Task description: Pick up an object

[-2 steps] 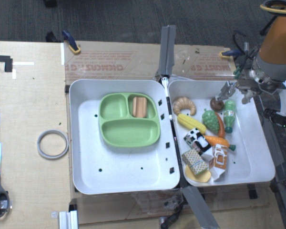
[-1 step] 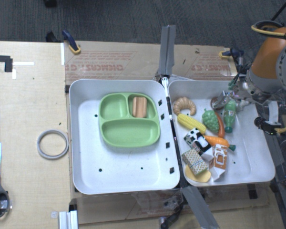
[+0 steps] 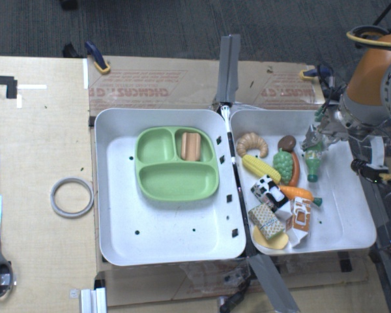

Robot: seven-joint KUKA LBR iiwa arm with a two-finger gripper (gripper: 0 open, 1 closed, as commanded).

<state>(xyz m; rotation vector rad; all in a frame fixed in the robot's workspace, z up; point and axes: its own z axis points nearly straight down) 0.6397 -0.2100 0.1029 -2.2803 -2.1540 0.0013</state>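
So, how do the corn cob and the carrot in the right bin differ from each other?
The corn cob is yellow, while the carrot is orange with a green end. The corn cob looks thicker; the carrot is slimmer and tapered. The corn cob lies nearer the croissant; the carrot lies lower, beside the small carton. Both are toy foods lying flat and slanted in the right bin.

**Camera setup: single fixed overhead**

One camera, mounted above the tabletop (image 3: pixel 39 142), looking down at a slant. Far edge of the scene is at frame top, where dark floor shows. Mid-range framing: left bin (image 3: pixel 117 240) and right bin (image 3: pixel 352 220) both fit, side by side. Arm (image 3: pixel 371 77) enters from frame right.
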